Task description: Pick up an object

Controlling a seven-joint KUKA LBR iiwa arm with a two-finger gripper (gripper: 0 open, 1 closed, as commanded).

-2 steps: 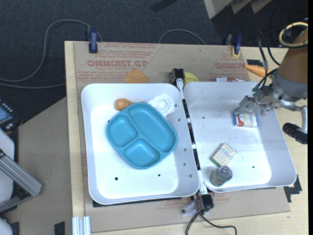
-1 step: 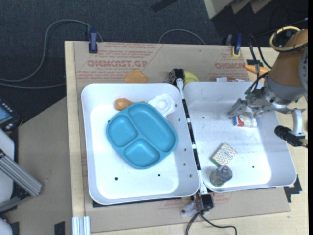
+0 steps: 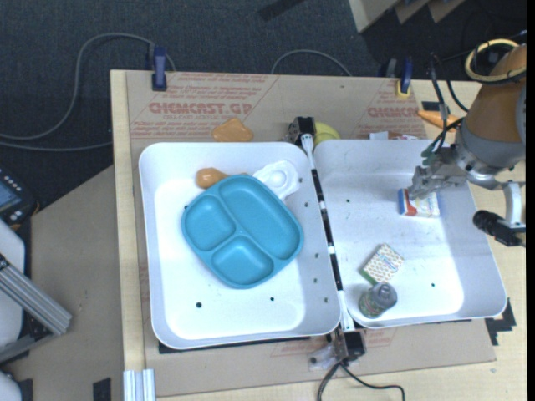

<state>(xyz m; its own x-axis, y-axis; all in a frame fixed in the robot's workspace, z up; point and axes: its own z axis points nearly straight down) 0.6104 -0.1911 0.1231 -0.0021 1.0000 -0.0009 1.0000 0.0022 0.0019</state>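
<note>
- White plastic bins sit side by side in the camera view: the left bin [image 3: 167,307] holds a blue divided tray [image 3: 242,230], an orange lump [image 3: 210,176] and a small white piece [image 3: 279,176]; the right bin [image 3: 468,295] fills the right half of the frame.
- A small red, white and blue packet [image 3: 418,204] lies in the upper right part of the right bin. It looks light, flat and thin, probably slick and crushable; pinching across its short edges seems the surest hold.
- Lower centre of the right bin, a patterned block [image 3: 383,262] and a grey round object [image 3: 378,299] lie near each other.
- At the right edge of the frame the arm [image 3: 495,119] points down, with the gripper [image 3: 435,178] just above the packet; I cannot tell whether the pincer is released or clenched.
</note>
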